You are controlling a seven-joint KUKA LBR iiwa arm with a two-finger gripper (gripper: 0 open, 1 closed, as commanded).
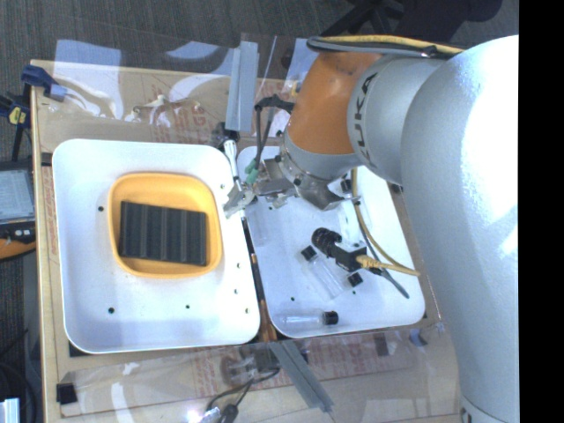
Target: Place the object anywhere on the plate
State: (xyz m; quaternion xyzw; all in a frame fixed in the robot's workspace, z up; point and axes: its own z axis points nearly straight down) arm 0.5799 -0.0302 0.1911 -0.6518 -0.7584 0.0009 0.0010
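A yellow plate with a dark ridged insert lies in the left white bin. My gripper hangs low over the seam between the two bins, just off the plate's right rim. A small green bit shows close by the gripper; I cannot tell whether it is held. A clear tube with a black cap lies flat near the front edge of the right bin, well apart from the gripper.
The grey arm with its orange band covers the back and right of the right bin. Bare white floor surrounds the plate in the left bin. Metal rails run along the bench at the back and front.
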